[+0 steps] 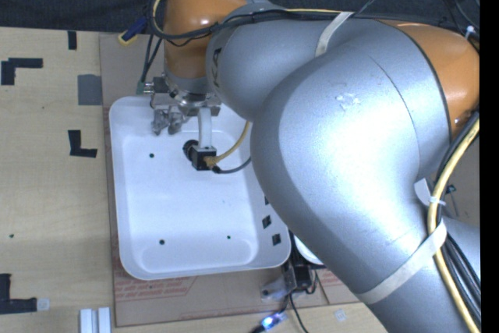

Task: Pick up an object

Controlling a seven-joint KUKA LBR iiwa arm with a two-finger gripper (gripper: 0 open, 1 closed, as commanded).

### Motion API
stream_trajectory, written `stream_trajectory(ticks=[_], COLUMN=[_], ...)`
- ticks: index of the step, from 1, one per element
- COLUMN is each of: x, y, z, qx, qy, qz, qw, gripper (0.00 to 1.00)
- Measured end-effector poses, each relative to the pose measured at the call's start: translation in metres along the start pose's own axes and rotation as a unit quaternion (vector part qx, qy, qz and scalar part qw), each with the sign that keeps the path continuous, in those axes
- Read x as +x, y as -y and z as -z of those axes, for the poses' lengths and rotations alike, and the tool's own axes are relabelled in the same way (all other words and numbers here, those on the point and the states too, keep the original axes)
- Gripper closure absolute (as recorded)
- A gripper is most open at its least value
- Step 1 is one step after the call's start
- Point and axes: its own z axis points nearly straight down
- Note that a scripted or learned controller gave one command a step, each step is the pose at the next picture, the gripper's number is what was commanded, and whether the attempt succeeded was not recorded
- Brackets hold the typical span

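Note:
My gripper (181, 121) hangs below the orange wrist band (191, 12), low over the far end of the left white bin (140, 246). A small black part with a yellow cable (199, 154) sits just under it, close to the bin floor; I cannot tell if it belongs to the gripper. No loose object can be made out between or beside the gripper parts. The bin floor shows a few small dark dots (161, 242).
The bulky grey arm (351, 136) covers the whole right side of the view, including the right bin. Black tape marks (78, 144) lie on the tan bench to the left. A small white piece (93, 318) rests at the bottom left edge.

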Motion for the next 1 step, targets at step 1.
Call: stream_trajectory(ticks=[1], x=[-0.0015], y=[-0.0011], z=[-0.0229], qx=[-0.002], qy=[-0.001], qz=[0.001], qw=[1.0], gripper=[1.0])
